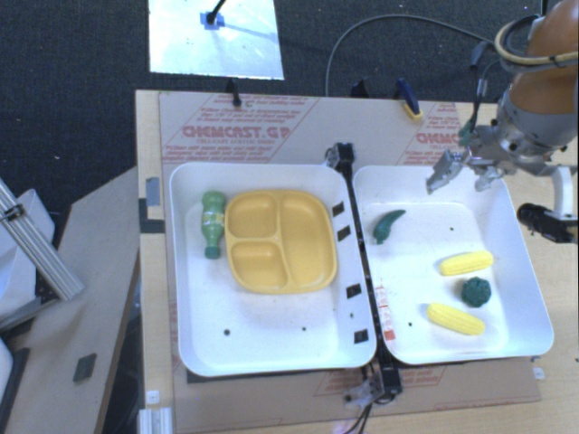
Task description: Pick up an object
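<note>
Nothing is picked yet: the gripper [464,174], fingers spread and empty, hangs at the upper right over the right bin [507,208], above the pepper [388,225], corn and broccoli.

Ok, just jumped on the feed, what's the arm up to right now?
The gripper is open with nothing between its fingers, at the far edge of the right bin. In that bin lie a green pepper, two corn cobs and a broccoli piece, all untouched. The left bin has a yellow divided plate with a green bottle beside it. Nothing is picked up yet.
</note>
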Available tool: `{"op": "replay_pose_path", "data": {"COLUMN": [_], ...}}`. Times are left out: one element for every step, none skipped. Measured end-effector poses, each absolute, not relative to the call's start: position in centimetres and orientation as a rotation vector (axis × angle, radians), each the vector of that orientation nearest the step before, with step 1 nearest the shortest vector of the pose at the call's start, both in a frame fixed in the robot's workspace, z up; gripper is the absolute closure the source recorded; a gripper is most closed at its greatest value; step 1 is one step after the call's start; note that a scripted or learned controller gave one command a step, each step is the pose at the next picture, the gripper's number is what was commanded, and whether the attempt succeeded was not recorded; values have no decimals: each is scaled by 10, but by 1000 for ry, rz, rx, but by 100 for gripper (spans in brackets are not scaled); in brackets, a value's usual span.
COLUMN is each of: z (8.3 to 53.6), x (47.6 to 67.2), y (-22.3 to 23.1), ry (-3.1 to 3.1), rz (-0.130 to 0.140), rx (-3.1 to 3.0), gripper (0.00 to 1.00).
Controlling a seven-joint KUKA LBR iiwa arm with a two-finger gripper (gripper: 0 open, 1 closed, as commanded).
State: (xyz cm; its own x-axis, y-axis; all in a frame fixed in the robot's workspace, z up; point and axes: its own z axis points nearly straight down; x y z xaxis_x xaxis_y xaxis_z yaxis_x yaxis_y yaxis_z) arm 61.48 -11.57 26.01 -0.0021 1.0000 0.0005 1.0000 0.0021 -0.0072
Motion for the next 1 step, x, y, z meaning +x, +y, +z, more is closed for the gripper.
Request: {"op": "replay_pose_path", "data": {"z": [265], "x": [617], "y": [-115], "ry": [-2227], "rz": [-2], "rx": [-2218], "gripper": [0]}}
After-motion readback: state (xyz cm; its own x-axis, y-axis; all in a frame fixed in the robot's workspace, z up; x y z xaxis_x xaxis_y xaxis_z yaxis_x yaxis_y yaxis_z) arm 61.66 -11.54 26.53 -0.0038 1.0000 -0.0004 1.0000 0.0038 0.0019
